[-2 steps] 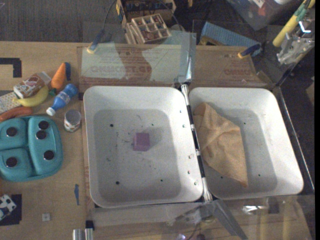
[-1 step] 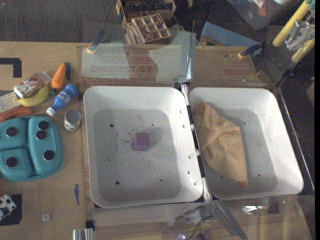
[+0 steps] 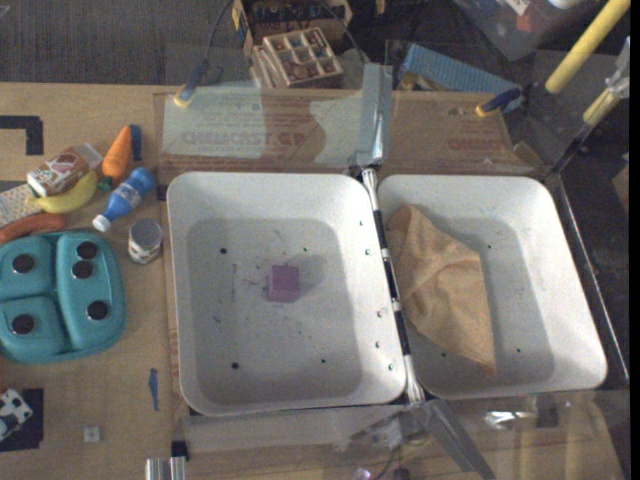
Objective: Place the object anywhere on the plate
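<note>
I see the purple block point(image 3: 283, 283) lying mid-frame in the left bin point(image 3: 200, 368); the claw's state I cannot tell. Small and flat, it could slip a grasp.

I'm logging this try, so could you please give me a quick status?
Purple block loose in left bin. Tan cloth in right bin. Nothing touching the block.

matt purple block point(image 3: 283, 283), crumpled tan cloth point(image 3: 443, 286)
</note>
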`<state>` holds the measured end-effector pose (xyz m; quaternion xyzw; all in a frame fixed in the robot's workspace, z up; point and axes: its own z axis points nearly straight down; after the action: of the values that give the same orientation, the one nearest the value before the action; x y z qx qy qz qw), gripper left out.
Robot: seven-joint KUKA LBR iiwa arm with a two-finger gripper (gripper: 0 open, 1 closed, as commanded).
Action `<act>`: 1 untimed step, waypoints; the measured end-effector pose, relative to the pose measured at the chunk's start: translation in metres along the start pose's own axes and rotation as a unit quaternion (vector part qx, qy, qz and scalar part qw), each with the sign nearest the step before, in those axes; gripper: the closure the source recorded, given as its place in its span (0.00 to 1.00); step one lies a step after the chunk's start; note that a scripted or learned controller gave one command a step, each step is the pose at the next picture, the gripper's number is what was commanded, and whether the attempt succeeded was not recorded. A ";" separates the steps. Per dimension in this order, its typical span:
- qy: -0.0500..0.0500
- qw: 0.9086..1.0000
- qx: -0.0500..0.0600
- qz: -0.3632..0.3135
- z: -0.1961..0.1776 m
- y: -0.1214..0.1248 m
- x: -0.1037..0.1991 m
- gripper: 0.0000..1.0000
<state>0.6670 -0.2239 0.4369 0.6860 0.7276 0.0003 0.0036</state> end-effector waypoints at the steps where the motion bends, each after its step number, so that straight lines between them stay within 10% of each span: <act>1: 0.001 1.000 0.001 -0.005 0.000 0.000 0.012 1.00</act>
<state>0.6667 -0.2116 0.4373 0.6824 0.7309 -0.0001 0.0022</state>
